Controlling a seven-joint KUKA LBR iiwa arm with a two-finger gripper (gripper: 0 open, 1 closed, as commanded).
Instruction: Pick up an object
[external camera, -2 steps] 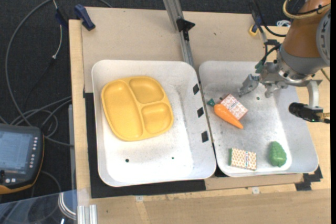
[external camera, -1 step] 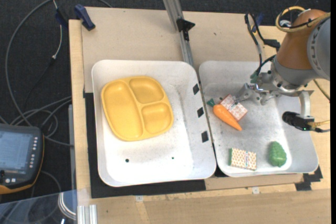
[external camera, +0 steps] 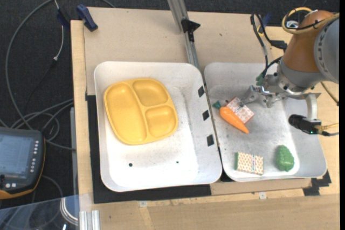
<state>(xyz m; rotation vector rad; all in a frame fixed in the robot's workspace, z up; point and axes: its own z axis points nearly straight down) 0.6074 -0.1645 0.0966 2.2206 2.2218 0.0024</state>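
Nearest us, on the dark carpet at the left, we see a grey handheld screen (external camera: 19, 161) with cables running from it. Beyond it stands the tan bench (external camera: 135, 35), with a blue clamp (external camera: 86, 17) at its far left corner and a metal post (external camera: 175, 2) slanting up from the middle. On the bench, the left bin (external camera: 156, 169) holds a yellow divided plate (external camera: 141, 110). In the right bin (external camera: 269, 75) lie a carrot (external camera: 234, 118), touching a small red-and-white packet (external camera: 240, 109), then a patterned sponge (external camera: 249, 163) and a green lump (external camera: 285, 158) near the front. We read no writing anywhere. Over the right bin's far right part hangs the gripper (external camera: 267, 91); we cannot tell its state.
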